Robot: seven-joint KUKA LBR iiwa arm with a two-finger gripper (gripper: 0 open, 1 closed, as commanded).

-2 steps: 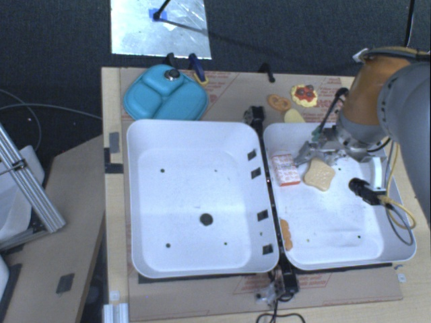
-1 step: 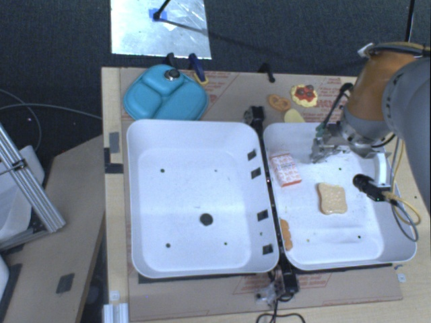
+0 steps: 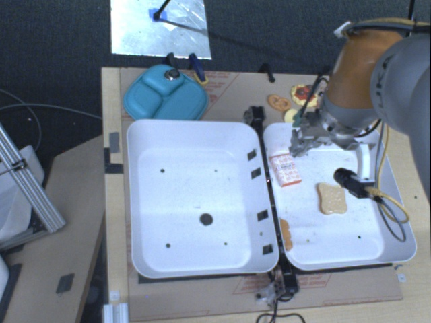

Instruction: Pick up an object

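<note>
In the right bin lie a red and white packet near the left wall, a slice of toast in the middle, and a small brown piece against the left wall near the front. My gripper hangs over the bin's back left part, just above and behind the packet, with nothing visibly in it. The grey arm with its orange band comes in from the upper right.
The left bin has a dark round spot on its floor. Behind it sits a teal lidded tray. Small toy food pieces lie on the bench behind the right bin. A shiny metal sheet lies farther back.
</note>
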